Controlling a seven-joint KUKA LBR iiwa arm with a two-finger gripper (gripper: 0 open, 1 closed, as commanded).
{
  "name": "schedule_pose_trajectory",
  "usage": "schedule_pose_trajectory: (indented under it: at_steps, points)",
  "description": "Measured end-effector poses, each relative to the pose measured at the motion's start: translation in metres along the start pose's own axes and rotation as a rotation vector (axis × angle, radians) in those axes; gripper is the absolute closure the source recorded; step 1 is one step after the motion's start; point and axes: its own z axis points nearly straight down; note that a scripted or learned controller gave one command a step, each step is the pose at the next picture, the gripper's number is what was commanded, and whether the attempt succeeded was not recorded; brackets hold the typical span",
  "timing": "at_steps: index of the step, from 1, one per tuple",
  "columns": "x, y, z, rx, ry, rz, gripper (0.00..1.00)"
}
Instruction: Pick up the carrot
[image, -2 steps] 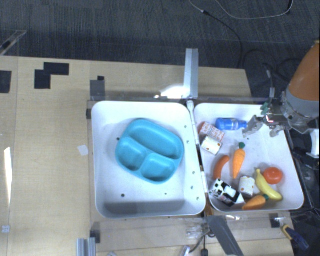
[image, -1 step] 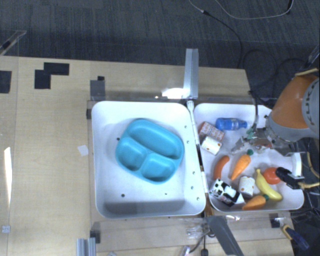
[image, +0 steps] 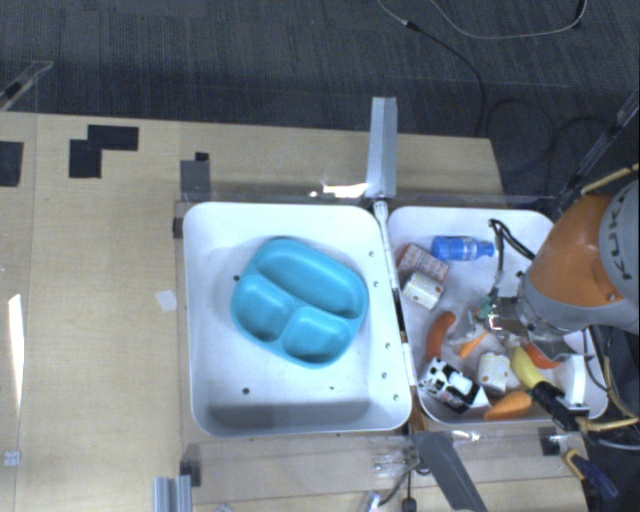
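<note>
1. Holding one blue divided tray (image: 300, 300), the left bin (image: 210, 330) fills frame centre;
2. right bin (image: 420, 228): one blue bottle (image: 462, 247), carrot (image: 509, 404) bottom right; end effector (image: 497, 318) grip unclear.

**Materials and Finishes**

A pale, matt, wood-like surface is shown by the bench (image: 90, 330). Both white bins (image: 205, 300) appear as smooth, faintly glossy plastic. A glossy blue plastic tray (image: 300, 298) is seen in the left one. At 3 o'clock, a translucent blue plastic bottle (image: 462, 247) is seen. The carrot (image: 508, 404) looks smooth and matt.
</note>
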Motion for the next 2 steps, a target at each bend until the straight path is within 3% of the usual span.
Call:
schedule_pose_trajectory:
  at_steps: [1,2]
  points:
    - [0.001,0.004,-0.012,-0.009,0.000,-0.002,1.00]
    - [0.056,0.045,-0.095,0.008,0.001,-0.030,1.00]
